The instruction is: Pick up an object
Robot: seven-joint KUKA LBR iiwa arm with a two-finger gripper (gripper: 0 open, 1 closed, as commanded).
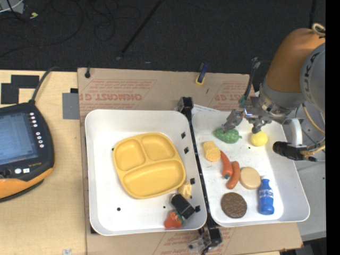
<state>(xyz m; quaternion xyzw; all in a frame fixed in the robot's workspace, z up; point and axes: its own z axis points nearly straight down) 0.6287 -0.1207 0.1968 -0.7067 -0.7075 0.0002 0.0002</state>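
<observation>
Brown cookie (234,204) sits nearest; gripper (245,121) hovers open, seemingly empty, between green toy (228,136) and lemon (259,138). Approach step; next: descend, close.

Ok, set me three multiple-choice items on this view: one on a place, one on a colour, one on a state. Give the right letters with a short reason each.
1. Where does the yellow divided tray lie?
A. in the left bin
B. in the right bin
C. on the cardboard outside both bins

2. What colour is the small bottle in the right bin?
A. green
B. blue
C. black

3. How does the gripper stand?
A. lowered at the far end of the right bin, between the green leafy item and the yellow ball
B. resting on the yellow tray
C. raised over the tablet at the left

Answers:
1 A: the tray sits inside the left bin.
2 B: the bottle is blue with a white band.
3 A: one finger reaches down by the green item, the other by the ball.
</observation>
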